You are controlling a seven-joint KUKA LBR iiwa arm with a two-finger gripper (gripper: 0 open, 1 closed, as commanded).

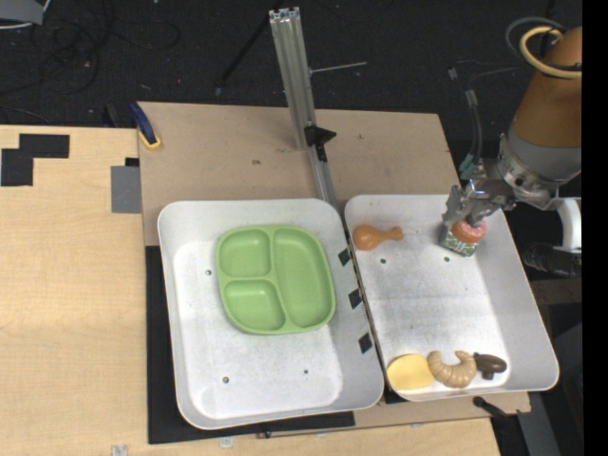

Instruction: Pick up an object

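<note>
sitting side by side are two shallow white bins, the right white bin (532, 350) bearing the target; the grey arm's two-finger gripper (467, 218) is hovering at a small green-and-red jar-like object (463, 237) in the bin's far corner; whether it is gripping, i cannot tell; the object is probably light, stiff and a little slippery, so gripping across its round sides looks best.

Arm (549, 112) enters from right edge, orange band up top, grey wrist angled down and left. Gripper (468, 215) points down over the far right part of the right bin, low, near its floor. Fingertips sit close together around a small item, contact unclear.
</note>
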